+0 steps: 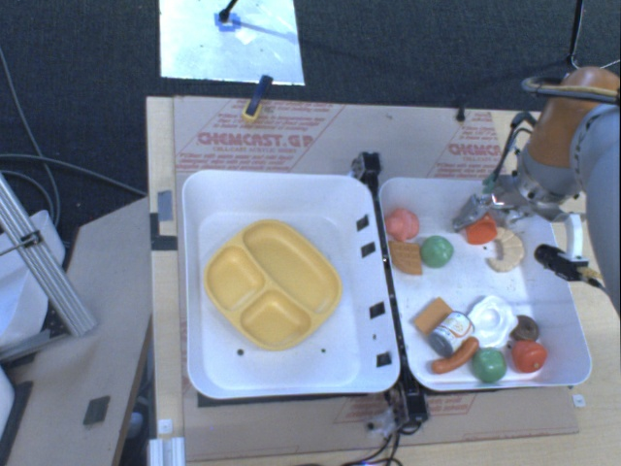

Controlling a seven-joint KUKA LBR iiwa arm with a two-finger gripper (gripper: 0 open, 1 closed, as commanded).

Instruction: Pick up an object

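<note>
Orange-red toy piece (480, 231), small, smooth, plastic-looking, sits in the upper part of the right bin (558, 299), directly under the claw (488, 214); whether it is between the fingertips or only beneath them cannot be told, and the claw's opening cannot be read from this angle.

Right bin, shallow white plastic with rounded corners, also holds: pink ball (402, 224), matte; tan square cracker (406, 257) touching it below; glossy green ball (437, 251) just beside the cracker; pale ring-shaped slice (506, 251) just right of the orange-red piece; orange block (432, 316); small printed can (451, 334) lying tilted; white moulded piece (493, 318) against the can; orange sausage (455, 355); second green ball (489, 365); brown ring (525, 329); red tomato-like piece (529, 356).

Left bin (213, 202), same white plastic; inside it a yellow three-compartment tray (272, 282), glossy, rounded.

Arm (572, 134) grey metal with an orange band, entering from the right.

Both bins rest on the desk (160, 163), pale board covered with a sheet printed in red lettering; a yellow-and-blue tool (257, 99) lies at its far edge; dark carpet beyond, with a reflective square plate (231, 27) on it; aluminium framing (39, 260) at left.
</note>
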